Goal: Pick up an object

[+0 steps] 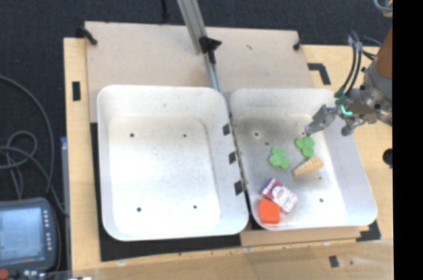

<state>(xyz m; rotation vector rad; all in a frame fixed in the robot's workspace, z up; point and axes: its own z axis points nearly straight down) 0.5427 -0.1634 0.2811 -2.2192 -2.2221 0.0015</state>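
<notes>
The robot's pincer (328, 123) hangs spread and empty over the right bin (350, 160), near its back edge; lower it straight to straddle the green toy (305, 145) before squeezing.

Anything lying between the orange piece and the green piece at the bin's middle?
Yes: in the camera view a small red-and-white packet lies between the orange piece and the green piece, touching the orange one.

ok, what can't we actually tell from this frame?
- Camera view: the claw is small and blurred, so its opening and any contact with the green leaf-shaped toy below can't be judged.
- The grey arm is cut off by the right edge.
- The print on the small white-and-red packet is too small to read.
</notes>
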